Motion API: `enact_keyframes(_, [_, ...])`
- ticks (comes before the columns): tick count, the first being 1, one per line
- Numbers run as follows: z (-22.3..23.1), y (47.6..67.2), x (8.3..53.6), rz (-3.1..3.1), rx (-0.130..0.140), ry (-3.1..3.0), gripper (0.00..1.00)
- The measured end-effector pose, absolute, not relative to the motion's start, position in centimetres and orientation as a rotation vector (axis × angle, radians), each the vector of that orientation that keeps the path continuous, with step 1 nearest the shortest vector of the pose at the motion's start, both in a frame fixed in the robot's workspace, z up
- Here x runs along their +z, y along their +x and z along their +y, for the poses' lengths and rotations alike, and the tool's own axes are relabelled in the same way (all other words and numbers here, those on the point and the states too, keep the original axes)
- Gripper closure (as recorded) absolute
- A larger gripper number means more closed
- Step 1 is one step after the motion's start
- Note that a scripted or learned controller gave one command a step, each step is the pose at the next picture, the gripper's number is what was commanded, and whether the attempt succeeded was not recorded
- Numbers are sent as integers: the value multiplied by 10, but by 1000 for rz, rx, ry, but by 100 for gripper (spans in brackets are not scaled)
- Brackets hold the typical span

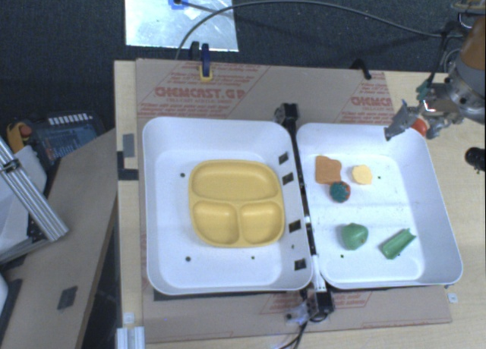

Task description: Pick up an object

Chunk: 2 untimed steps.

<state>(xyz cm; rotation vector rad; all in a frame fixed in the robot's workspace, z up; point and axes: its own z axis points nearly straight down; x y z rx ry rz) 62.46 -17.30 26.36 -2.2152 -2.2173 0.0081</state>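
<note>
Nearest the viewer, along the front of the right bin (pixel 440 264), lie two green items: a rounded green piece (pixel 353 235) and, just to its right, an elongated green piece (pixel 397 243) lying at a slant. Neither touches the other. Farther back in the same bin sit an orange-brown flat piece (pixel 328 169), a small yellow round piece (pixel 362 174) near it on the right, and a dark teal ball with a red patch (pixel 339 192) just in front of the orange-brown piece.

Left bin (pixel 163 188) holds a yellow divided plate (pixel 234 202) with three compartments, lying flat near the middle. Both bins rest on a cardboard sheet (pixel 228 89) spread over the counter (pixel 91 203).

Arm enters from the right. Its hand (pixel 414 120) is poised over the back right corner of the right bin, above the rim, with nothing visibly in it. Whether the fingers stand apart or together cannot be told from this angle. All five loose items lie well apart from the hand, toward the front and left of it; the yellow round piece is the closest.
</note>
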Motion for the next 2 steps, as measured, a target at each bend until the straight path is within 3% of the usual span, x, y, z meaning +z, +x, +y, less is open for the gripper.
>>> enact_keyframes(1, [-173,627,270,-2226,-1,-2219,0])
enact_keyframes(2, [-165,628,211,-2226,2,-2215,0])
